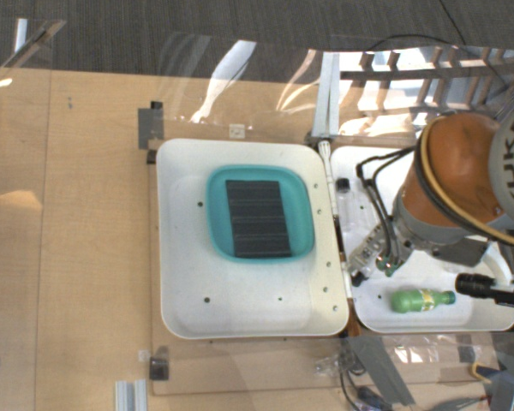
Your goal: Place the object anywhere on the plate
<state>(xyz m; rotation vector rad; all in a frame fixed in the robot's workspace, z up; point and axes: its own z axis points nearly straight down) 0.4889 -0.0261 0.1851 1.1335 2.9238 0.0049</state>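
A small green bottle point(418, 300) lies on its side near the front edge of the right bin point(497, 319), its cap pointing right. The teal square plate point(303, 217) with a dark ridged centre sits in the left bin point(180, 255), toward the back. My gripper point(373, 262) hangs low over the left part of the right bin, just left of and behind the bottle and close to the wall between the bins. Nothing shows in its grasp. The arm's orange band point(458, 165) covers much of the right bin.
A small dark piece point(343, 184) sits at the back left corner of the right bin. Black cables point(373, 174) loop off the wrist above that bin. A metal frame point(428, 75) stands behind the bins, and the wooden bench point(68, 229) stretches to the left.
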